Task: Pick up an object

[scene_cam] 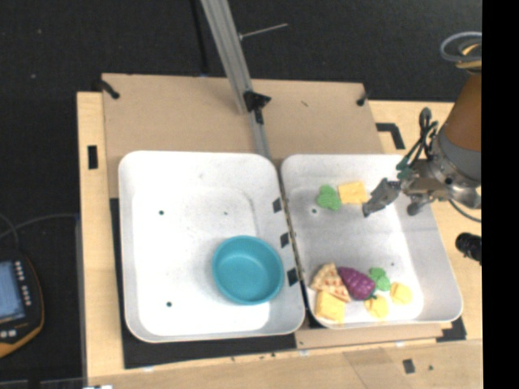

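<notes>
In the right bin (422, 241), a small green piece (328, 198) and a yellow block (353, 192) lie side by side near the far wall. My gripper (396, 203) hovers just right of the yellow block, over the bin's far right part. Its two dark fingers (378, 199) are spread apart and open, with nothing between them. At the bin's near edge lies a cluster: a waffle-like tan piece (325, 277), a purple object (355, 282), a green piece (379, 280) and several yellow pieces (329, 306).
A blue bowl (243, 269) sits in the left bin (162, 193) near its front right corner. A grey metal rod (231, 51) slants in from the top toward the divide between the bins. A handheld device (15, 294) lies at the far left.
</notes>
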Action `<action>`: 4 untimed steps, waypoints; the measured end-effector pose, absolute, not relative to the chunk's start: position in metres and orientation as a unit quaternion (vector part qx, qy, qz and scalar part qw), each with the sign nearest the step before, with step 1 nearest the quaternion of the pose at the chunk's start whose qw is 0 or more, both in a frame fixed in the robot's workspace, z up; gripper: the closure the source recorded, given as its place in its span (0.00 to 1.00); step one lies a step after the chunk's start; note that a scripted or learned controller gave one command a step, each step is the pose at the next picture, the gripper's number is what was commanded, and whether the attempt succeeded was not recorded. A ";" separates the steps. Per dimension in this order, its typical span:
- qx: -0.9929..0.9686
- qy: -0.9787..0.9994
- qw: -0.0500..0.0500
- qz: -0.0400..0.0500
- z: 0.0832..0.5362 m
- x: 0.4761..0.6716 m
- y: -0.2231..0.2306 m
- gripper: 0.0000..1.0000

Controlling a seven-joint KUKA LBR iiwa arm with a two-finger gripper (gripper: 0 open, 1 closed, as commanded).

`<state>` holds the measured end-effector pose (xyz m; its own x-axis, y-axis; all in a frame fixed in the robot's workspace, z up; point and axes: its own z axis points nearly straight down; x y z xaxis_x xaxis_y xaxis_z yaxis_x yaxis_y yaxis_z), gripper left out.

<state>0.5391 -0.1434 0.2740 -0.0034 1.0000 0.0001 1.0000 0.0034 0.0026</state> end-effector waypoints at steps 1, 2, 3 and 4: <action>0.706 0.708 0.001 0.001 0.274 0.539 -0.143 0.00; 0.708 0.706 0.000 -0.001 0.232 0.541 -0.142 0.00; 0.708 0.707 -0.001 -0.002 0.174 0.548 -0.147 0.00; 0.708 0.707 -0.002 -0.002 0.114 0.539 -0.148 0.00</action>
<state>0.5393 -0.1484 0.1136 0.0013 1.0000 -0.0008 1.0000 -0.0013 -0.0057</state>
